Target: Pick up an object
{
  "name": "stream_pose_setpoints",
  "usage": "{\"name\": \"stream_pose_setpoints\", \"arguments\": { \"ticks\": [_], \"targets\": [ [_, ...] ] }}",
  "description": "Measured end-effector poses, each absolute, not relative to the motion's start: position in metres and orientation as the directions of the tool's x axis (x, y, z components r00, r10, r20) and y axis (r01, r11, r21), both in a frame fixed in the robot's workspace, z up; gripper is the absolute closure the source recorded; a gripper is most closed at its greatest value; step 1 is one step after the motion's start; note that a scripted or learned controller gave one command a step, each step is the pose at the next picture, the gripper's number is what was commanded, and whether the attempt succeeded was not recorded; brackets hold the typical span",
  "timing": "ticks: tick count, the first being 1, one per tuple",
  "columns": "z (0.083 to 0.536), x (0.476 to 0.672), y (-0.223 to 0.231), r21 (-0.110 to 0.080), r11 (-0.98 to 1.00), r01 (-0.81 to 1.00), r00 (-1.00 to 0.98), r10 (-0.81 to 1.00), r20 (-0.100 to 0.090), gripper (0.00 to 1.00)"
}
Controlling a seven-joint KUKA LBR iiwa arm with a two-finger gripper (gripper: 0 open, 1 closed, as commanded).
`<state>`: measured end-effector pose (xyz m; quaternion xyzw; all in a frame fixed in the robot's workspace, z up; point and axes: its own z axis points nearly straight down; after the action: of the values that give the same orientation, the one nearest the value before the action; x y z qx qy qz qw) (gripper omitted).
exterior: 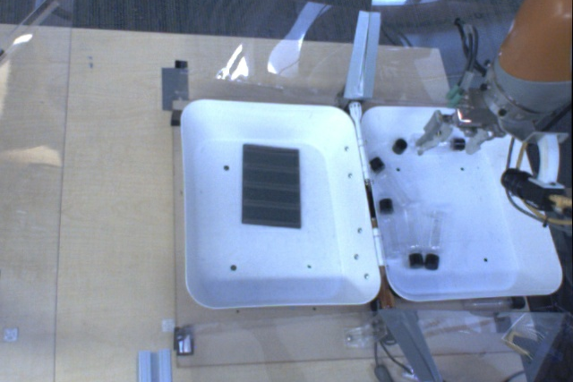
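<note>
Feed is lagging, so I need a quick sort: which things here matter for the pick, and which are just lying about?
For the job:
claw, over the right bin's far side
right bin
small black pieces in the right bin
clear item beside them, hard to make out

Lying about:
left bin
dark ribbed block in the left bin
metal divider post

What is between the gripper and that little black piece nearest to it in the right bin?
Nothing visible. The gripper hangs over the top of the right bin, and the nearest black piece lies just to its left on bare white floor. The other black pieces lie farther down the bin, off that path.
</note>
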<state>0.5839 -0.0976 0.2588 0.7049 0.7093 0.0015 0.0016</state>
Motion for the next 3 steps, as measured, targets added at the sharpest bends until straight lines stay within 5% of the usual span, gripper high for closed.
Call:
{"name": "stream_pose_setpoints", "arguments": {
  "ticks": [1,2,3],
  "targets": [
    [0.157,0.641,-0.09,0.002,-0.016,1.0,0.016,1.0,0.0,0.0],
    [0.097,0.667,-0.104,0.007,0.027,1.0,-0.027,1.0,-0.001,0.0],
    [0.109,0.669,-0.103,0.014,0.03,0.999,-0.03,1.0,-0.001,1.0]
  ]
}}
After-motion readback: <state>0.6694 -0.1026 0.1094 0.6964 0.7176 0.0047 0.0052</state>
